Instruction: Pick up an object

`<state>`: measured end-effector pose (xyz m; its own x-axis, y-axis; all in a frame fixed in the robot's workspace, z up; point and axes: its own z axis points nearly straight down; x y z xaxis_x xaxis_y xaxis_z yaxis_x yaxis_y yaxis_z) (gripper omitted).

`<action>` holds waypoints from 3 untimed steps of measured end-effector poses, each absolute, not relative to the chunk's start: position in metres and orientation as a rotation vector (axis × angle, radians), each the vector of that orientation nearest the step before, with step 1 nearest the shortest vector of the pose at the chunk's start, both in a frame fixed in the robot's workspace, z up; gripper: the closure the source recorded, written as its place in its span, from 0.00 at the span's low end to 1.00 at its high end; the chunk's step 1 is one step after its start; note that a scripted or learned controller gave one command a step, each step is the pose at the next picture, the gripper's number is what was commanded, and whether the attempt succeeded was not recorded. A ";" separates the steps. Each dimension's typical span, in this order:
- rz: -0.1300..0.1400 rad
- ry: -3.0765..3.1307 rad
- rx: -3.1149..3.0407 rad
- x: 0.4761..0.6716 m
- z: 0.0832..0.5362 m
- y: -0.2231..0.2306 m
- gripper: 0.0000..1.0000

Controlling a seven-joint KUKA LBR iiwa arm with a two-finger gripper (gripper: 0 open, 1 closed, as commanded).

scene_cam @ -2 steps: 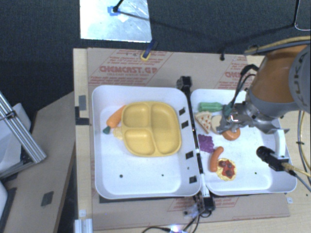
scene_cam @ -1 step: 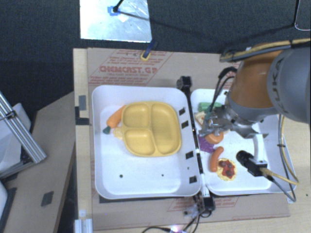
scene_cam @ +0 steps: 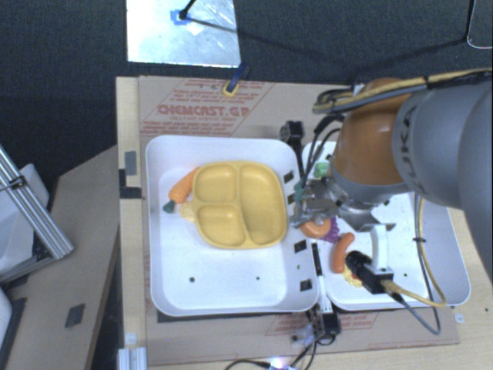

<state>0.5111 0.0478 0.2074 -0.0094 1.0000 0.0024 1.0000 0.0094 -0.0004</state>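
At the left of the frame the left bin (scene_cam: pixel 166 284) holds a yellow divided plate (scene_cam: pixel 233 204) with three compartments, lying flat near the bin's middle. A toy carrot (scene_cam: pixel 182 186) lies against the plate's upper left edge, orange with a bit of green at its lower end, touching or just under the plate rim; which of the two cannot be made out.

Moving right, past the divider between the bins, the gripper (scene_cam: pixel 312 206) hangs low at the left edge of the right bin (scene_cam: pixel 454 284), under the arm's bulky grey and orange wrist. Whether it is spread or closed cannot be told from here, because the wrist and fittings cover it.

Just below the gripper lies a small cluster of toys: an orange piece (scene_cam: pixel 312 227), a purple piece (scene_cam: pixel 333 230) beside it, and a reddish-orange sausage-shaped toy (scene_cam: pixel 340 251) slightly lower right, slim and rounded, with something small and yellow near its lower end.

Judging by this, the pick is not done: nothing is seen lifted, and the toys appear to rest on the bin floor. The orange piece directly beneath the gripper looks the likeliest target; closing on it and raising it is what remains.
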 end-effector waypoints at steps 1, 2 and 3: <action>-0.006 -2.231 -2.213 0.502 0.236 0.083 1.00; 0.000 -2.222 -2.220 0.495 0.217 0.077 1.00; -0.003 -2.224 -2.221 0.496 0.223 0.073 1.00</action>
